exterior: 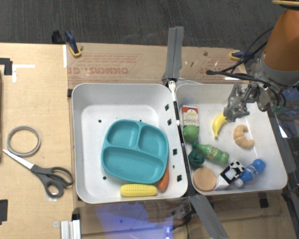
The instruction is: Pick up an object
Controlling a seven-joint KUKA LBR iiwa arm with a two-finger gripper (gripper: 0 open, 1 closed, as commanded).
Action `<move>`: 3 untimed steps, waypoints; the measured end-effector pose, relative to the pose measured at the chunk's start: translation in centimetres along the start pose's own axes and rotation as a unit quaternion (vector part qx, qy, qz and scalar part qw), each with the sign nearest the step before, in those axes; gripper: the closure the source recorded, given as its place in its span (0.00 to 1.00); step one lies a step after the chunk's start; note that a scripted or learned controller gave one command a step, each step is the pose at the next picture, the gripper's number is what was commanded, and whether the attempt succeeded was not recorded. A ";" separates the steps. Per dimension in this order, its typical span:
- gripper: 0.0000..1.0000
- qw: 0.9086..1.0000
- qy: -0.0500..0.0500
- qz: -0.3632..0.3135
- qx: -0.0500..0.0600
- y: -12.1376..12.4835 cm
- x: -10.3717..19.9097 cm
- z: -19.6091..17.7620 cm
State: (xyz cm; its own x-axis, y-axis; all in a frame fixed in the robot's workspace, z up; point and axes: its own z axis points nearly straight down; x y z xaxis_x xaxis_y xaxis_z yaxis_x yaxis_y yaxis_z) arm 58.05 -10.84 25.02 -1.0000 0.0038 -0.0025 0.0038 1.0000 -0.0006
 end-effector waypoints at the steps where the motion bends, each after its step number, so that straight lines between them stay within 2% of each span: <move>1: 0.00 0.995 0.001 0.103 0.000 -0.1 1.1 10.4; 2: 0.00 0.996 0.001 0.085 0.000 1.1 5.8 15.9; 3: 0.00 0.993 0.000 0.114 0.000 -0.4 1.7 15.8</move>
State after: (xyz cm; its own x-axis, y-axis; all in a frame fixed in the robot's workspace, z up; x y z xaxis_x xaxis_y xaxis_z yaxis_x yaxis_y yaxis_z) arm 56.43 -11.27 9.23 -0.9731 0.2303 -0.0033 0.2303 0.9731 -0.0001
